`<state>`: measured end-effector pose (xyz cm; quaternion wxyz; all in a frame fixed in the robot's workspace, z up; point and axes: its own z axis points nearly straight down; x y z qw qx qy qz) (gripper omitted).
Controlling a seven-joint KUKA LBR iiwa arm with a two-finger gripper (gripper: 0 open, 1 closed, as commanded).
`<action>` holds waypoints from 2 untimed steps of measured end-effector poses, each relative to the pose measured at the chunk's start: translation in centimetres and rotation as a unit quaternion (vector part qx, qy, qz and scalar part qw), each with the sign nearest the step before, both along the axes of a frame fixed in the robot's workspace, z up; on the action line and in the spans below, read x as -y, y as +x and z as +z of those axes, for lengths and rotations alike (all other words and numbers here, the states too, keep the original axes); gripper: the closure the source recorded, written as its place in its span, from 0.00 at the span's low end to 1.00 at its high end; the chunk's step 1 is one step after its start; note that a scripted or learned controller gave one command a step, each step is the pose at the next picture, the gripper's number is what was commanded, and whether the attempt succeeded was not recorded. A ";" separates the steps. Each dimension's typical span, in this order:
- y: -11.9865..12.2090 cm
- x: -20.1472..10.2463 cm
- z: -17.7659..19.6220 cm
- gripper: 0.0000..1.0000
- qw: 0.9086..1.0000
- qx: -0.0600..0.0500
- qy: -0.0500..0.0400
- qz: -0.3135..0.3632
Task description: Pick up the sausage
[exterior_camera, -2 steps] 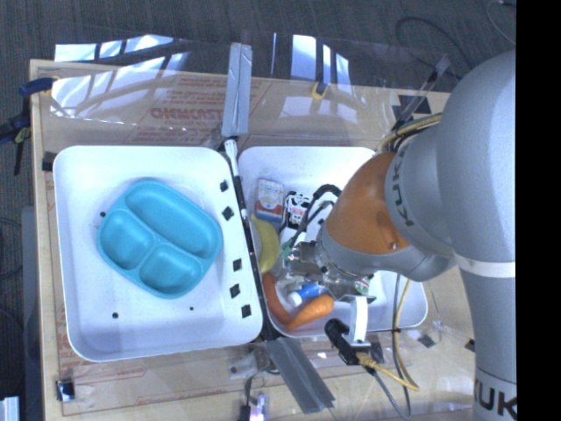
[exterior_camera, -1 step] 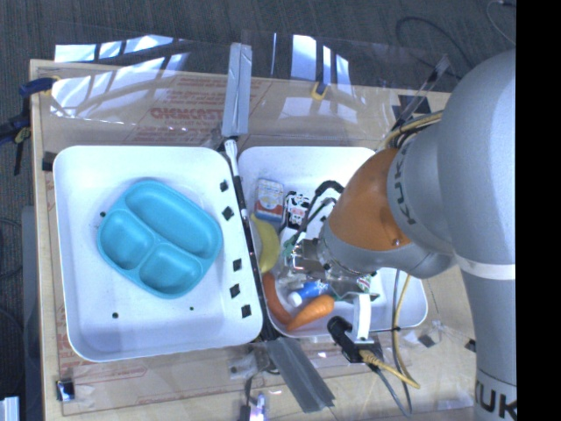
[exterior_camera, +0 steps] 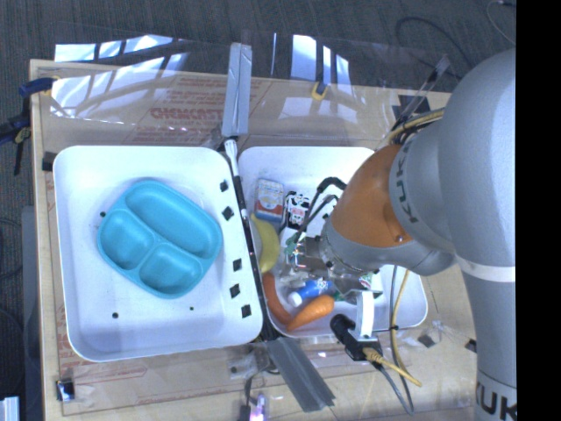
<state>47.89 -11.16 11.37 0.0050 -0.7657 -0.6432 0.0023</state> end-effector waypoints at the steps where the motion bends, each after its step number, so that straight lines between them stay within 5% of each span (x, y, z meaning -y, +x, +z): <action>1: 0.1 0.0 0.7 1.00 1.000 -0.002 0.000 0.002; 2: 2.4 8.5 11.4 1.00 1.000 0.004 -0.002 0.003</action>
